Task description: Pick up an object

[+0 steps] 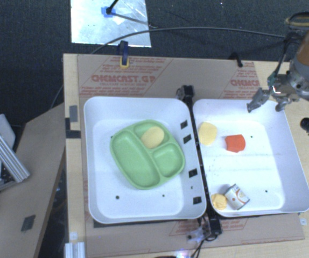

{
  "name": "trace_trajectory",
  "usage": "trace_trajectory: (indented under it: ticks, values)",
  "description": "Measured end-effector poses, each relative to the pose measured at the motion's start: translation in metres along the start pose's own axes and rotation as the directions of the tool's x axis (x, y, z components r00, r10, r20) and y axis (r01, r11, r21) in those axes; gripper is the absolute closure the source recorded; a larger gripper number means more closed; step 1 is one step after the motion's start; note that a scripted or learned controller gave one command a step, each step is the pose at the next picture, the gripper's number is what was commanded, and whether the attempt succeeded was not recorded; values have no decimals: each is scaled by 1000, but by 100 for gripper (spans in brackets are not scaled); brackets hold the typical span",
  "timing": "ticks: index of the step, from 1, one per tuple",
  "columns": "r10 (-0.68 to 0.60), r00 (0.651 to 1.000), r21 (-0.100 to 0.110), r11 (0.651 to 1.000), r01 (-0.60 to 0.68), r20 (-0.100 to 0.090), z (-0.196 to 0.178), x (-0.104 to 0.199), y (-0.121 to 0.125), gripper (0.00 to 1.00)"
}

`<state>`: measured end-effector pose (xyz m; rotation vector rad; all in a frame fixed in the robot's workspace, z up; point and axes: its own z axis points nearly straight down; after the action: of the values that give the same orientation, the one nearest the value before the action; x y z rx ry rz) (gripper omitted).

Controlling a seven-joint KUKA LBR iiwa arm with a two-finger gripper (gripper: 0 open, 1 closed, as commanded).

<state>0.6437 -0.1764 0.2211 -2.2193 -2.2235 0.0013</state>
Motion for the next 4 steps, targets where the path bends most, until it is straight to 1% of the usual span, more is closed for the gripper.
trace_trajectory:
  ticks: [1,2,3,4]
  values:
    - [1,1000,1,1000,-1,-1,49,-2,-10,0]
    - [-2,1000,0,1000,2,-1,92,-2,-3,0]
    - [-4,1000,-6,1000,4,1,78,-2,-2,100]
    - [0,1000,-6,1000,0,1,29,-11,2,100]
